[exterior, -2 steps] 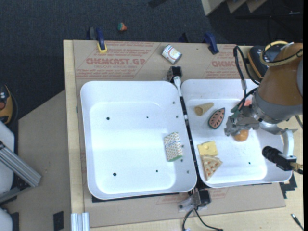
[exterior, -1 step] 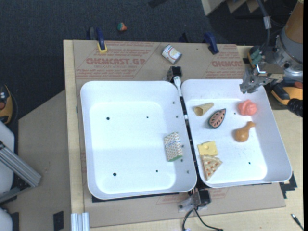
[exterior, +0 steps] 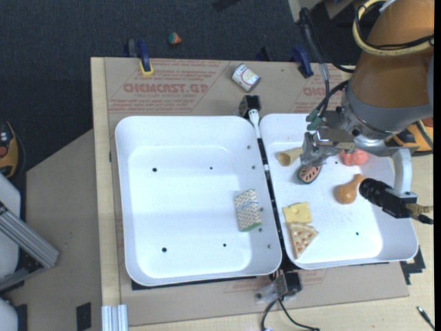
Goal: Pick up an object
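My gripper (exterior: 313, 156) hangs low over the back left part of the right bin (exterior: 393, 243), below the grey and orange arm (exterior: 396, 54). Its tip stands right above a dark oval piece with a red face (exterior: 307, 175), and I cannot see whether it touches it. A tan chunk (exterior: 283, 158) lies just left of the gripper. A pink piece (exterior: 355, 157) lies to its right, partly under the wrist. An orange pear-shaped piece (exterior: 348, 189), a yellow cheese wedge (exterior: 298, 212) and a pizza slice (exterior: 302, 238) lie nearer the front.
The left bin (exterior: 138, 185) holds one grey-green patterned block (exterior: 248, 209) near its right wall. A black cylinder (exterior: 384, 196) juts over the right bin's right side. A small white box (exterior: 245, 77) and blue clamps (exterior: 145, 57) sit on the board behind the bins.
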Tool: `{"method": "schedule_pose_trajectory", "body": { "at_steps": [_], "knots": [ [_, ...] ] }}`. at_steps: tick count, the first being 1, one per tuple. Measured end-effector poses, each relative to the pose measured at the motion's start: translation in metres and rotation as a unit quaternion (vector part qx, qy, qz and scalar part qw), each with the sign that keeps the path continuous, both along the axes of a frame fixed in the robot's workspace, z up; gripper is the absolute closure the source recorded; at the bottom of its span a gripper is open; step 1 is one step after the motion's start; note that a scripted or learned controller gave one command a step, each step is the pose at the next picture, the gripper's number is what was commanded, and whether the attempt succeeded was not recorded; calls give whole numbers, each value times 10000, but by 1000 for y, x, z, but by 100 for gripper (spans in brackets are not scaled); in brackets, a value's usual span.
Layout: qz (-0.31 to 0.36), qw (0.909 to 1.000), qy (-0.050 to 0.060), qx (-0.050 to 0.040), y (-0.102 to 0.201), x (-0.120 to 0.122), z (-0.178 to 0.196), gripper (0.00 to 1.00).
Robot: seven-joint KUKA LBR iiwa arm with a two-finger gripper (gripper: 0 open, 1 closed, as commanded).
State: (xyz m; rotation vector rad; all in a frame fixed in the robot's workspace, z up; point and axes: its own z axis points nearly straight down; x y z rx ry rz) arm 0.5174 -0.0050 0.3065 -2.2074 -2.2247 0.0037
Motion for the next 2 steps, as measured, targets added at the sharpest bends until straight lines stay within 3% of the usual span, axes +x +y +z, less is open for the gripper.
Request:
{"method": "schedule_pose_trajectory", "body": {
  "at_steps": [1, 2],
  "knots": [
    [-29, 9999, -125, -11, -3, -37, 140, 100],
    [-20, 10000, 42, -19, 44, -38, -8, 100]
  ]
}}
